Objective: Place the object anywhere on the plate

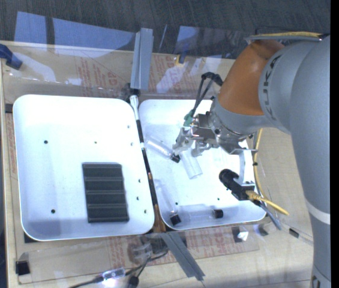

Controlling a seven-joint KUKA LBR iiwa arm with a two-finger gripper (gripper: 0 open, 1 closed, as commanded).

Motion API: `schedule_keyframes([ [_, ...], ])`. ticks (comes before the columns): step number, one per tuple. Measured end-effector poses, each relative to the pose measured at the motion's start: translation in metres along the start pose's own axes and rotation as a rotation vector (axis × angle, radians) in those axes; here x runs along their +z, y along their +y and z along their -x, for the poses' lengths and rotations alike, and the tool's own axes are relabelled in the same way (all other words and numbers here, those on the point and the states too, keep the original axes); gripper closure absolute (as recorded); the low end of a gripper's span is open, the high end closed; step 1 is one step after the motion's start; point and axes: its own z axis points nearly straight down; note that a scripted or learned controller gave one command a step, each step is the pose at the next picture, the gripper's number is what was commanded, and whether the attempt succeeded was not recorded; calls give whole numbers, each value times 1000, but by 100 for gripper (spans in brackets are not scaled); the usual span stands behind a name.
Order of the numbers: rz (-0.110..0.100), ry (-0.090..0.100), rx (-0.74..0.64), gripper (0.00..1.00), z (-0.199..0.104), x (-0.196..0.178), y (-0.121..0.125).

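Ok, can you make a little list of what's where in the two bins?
left bin: a dark ribbed plate lies in it
right bin: two small black bits by its near wall
gripper: over the right bin's middle
arm: grey and orange, reaching in from the right
task: nothing on the plate yet

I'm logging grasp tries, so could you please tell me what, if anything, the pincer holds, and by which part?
It cannot be told: the pincer is over the right bin, but the view is too blurred there to show a hold.
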Motion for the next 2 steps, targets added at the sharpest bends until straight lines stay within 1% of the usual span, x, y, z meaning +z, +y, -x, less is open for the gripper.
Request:
schedule_keyframes([
  [1, -1, -2, 87, 100, -81, 30, 17],
  [2, 0, -1, 37, 100, -170, 30, 22],
])
